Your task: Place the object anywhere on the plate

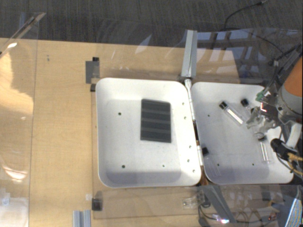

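Observation:
A dark grey ridged plate (155,120) lies flat in the middle of the left bin (109,141). In the right bin (222,164) a clear vial with a black cap (230,112) lies at the upper middle, with a small black piece (244,102) just to its right. Another clear tube (264,152) lies near the right side. My gripper (258,123) hangs low over the right part of the right bin, between the vial and the tube. I see nothing held in it.
A metal post (189,56) stands behind the seam between the bins. A small black clip (204,151) sits on the right bin's left rim. Cables (284,152) trail at the arm's lower right. Bare wooden bench (52,126) lies to the left.

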You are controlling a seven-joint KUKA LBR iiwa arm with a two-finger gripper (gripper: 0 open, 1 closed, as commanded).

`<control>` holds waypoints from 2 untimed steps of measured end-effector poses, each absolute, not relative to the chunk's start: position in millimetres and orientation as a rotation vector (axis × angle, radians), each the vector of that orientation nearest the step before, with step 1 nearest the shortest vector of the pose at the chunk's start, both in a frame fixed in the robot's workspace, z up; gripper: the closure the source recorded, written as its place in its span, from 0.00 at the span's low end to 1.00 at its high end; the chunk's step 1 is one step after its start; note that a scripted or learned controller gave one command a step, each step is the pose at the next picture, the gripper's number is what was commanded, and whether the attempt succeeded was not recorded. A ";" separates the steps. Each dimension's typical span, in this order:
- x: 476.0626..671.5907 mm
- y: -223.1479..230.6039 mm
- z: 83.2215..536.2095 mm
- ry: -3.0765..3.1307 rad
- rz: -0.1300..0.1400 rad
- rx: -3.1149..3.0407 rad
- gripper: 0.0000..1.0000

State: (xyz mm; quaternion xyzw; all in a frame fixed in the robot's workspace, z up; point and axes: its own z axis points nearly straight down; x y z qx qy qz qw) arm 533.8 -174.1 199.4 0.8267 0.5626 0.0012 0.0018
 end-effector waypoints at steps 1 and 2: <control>637.2 -112.7 246.5 1.595 0.005 2.703 1.00; 669.2 -69.4 200.1 1.659 0.001 2.666 1.00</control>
